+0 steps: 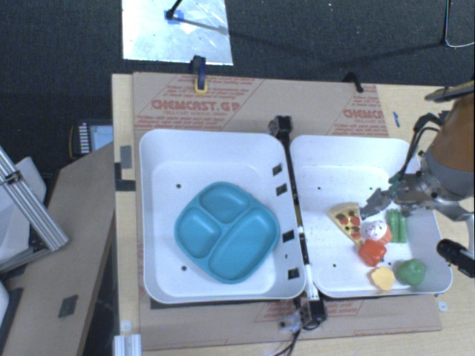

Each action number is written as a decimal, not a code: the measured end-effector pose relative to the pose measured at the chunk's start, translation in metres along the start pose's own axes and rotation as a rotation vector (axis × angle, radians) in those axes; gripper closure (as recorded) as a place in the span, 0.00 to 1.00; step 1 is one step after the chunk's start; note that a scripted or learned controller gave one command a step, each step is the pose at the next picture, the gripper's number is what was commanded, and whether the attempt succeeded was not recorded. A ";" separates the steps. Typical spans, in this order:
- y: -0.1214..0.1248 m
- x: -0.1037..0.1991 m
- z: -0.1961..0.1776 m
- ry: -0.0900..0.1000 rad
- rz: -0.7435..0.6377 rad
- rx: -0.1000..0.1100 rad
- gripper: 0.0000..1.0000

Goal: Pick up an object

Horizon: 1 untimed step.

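Two shallow white bins sit side by side on the desk [126,273]: the left bin [159,199] at centre frame and the right bin [334,162] toward the right edge. One blue divided plate [226,231] lies in the left bin, tilted like a diamond. Six small toys cluster in the lower right of the right bin: one pizza slice [347,219], one white piece [377,231], one red piece [372,252], one green stick [396,225], one yellow piece [383,277] and one green ball [411,271]. One arm reaches in from the right edge, its gripper [380,200] low over the toys, just above the pizza slice and the white piece. Whether the fingers are spread or closed cannot be told.
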State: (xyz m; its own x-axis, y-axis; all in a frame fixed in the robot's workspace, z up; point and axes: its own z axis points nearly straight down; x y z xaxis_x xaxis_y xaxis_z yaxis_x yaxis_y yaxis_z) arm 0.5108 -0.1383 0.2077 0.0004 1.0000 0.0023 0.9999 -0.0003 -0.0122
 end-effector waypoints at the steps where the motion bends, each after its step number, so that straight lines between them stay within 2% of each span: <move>1: 0.003 0.000 -0.007 -0.002 -0.003 -0.014 0.00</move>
State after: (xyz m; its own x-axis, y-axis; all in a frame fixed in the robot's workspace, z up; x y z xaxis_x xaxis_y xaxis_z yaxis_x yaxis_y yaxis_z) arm 0.5137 -0.1378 0.2145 -0.0030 1.0000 -0.0001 1.0000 0.0030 0.0016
